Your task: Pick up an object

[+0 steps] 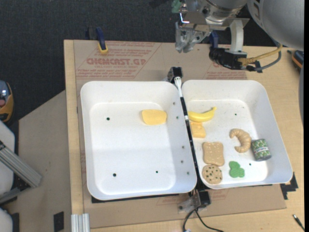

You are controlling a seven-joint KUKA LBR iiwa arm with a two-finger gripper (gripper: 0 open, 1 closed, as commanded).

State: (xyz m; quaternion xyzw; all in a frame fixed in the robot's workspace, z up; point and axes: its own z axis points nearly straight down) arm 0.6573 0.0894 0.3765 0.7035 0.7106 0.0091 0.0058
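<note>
Arm: reaches in from the right; the wrist sits at the top of the frame, above the far edge of the bench.
Gripper (pixel 185 42): raised beyond the bins' far rims, over the brown board. Finger opening: cannot tell. Nothing is visible between the fingers.
Left bin (pixel 91 129): holds one yellow block (pixel 154 117), lying near the divider side, towards the far wall.
Right bin (pixel 270 105): holds the remaining objects.
Banana (pixel 202 114): lies against the divider, far-left part of the bin.
Yellow wedge (pixel 197 130): just beside the banana, on its near side.
Cracker (pixel 213 153): near the bin's middle.
Cookie (pixel 211 174): just nearer than the cracker.
Croissant (pixel 241 139): right of the cracker.
Green can (pixel 260 149): beside the croissant, next to the right wall.
Green shape (pixel 236 169): flat, right of the cookie.
</note>
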